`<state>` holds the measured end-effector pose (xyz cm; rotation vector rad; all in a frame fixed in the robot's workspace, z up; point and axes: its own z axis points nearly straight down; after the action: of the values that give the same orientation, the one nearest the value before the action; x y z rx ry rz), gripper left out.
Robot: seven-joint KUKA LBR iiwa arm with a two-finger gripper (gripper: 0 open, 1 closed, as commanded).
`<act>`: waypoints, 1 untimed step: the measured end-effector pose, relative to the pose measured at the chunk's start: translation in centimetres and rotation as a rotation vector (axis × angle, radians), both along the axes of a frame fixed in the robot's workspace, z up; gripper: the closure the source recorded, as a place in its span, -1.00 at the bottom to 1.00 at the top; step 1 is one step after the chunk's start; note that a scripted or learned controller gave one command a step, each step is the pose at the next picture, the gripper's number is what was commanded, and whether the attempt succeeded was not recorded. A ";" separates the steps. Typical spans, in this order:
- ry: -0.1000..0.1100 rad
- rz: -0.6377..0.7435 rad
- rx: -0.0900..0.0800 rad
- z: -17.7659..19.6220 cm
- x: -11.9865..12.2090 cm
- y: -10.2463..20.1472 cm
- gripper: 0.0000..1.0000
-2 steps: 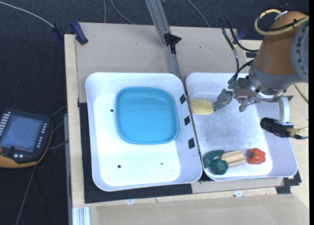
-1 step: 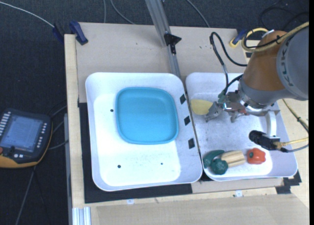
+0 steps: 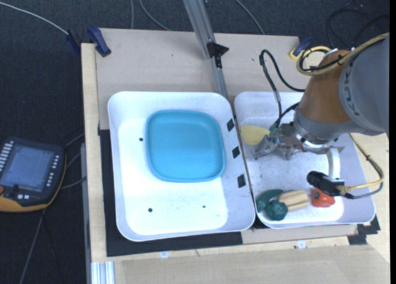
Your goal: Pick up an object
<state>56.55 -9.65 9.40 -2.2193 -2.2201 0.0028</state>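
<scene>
Two shallow white bins are seen side by side on the tabletop (image 3: 161, 66). In the left bin (image 3: 127, 171) one light blue square plate (image 3: 185, 145) is laid flat, toward the bin's upper half; no other object is counted there apart from a few small dark specks on the bin floor.

In the right bin (image 3: 352, 215) four loose objects are counted: one pale yellow piece (image 3: 252, 133) near the bin's left wall, one dark green rounded object (image 3: 272, 205) at the near left corner, one tan cylindrical piece (image 3: 295, 200) lying just beside and touching the green one, and one small red-orange object (image 3: 322, 198) further right along the near edge. A black part with a yellow cable is seen just above the red-orange object.

One grey arm with an orange band is reached in from the right, and its tool (image 3: 267, 146) is lowered into the right bin, just below and right of the pale yellow piece. Whether the tool is spread or pressed together cannot be told, and nothing is seen pinched in it.
</scene>
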 end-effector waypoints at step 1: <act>-0.004 0.000 0.000 1.2 0.1 0.0 1.00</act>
<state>56.67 -9.65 10.63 -2.2216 -2.2224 -0.0021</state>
